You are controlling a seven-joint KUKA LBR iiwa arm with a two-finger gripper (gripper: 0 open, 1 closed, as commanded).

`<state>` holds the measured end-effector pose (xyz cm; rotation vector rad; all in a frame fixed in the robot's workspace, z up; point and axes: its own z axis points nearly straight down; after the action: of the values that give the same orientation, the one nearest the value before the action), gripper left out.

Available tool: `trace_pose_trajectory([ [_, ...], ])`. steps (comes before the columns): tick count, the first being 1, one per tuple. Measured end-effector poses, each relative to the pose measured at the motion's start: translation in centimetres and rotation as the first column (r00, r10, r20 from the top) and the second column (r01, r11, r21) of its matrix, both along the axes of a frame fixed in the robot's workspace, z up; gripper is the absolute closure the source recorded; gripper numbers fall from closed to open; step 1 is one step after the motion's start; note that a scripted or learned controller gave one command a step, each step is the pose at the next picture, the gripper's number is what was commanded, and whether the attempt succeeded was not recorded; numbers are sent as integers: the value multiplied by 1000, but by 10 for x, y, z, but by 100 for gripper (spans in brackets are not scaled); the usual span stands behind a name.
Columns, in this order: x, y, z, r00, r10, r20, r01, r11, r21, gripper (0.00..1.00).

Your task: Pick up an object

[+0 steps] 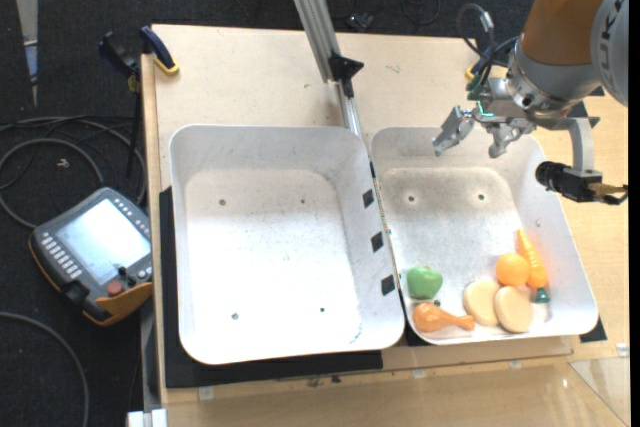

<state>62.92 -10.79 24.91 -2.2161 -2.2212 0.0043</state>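
My gripper (475,139) hangs above the far rim of the right bin (450,195), its two fingers spread open with nothing between them. At that bin's near end lie several toy foods: a green pepper (424,281), an orange drumstick (440,318), an orange ball (512,269), a carrot (533,263) and two pale round pieces (500,305). All of them lie well in front of the gripper.
The left bin (265,235) sits beside the right one. A slanted metal pole (315,10) ends in a black clamp by the bins' shared far corner. A teach pendant (90,255) lies on the floor at the left.
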Motion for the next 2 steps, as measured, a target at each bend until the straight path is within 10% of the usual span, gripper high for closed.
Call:
trace_pose_trajectory([
  [2,1,6,-60,1000,-1,-2,1,1000,0,0],
])
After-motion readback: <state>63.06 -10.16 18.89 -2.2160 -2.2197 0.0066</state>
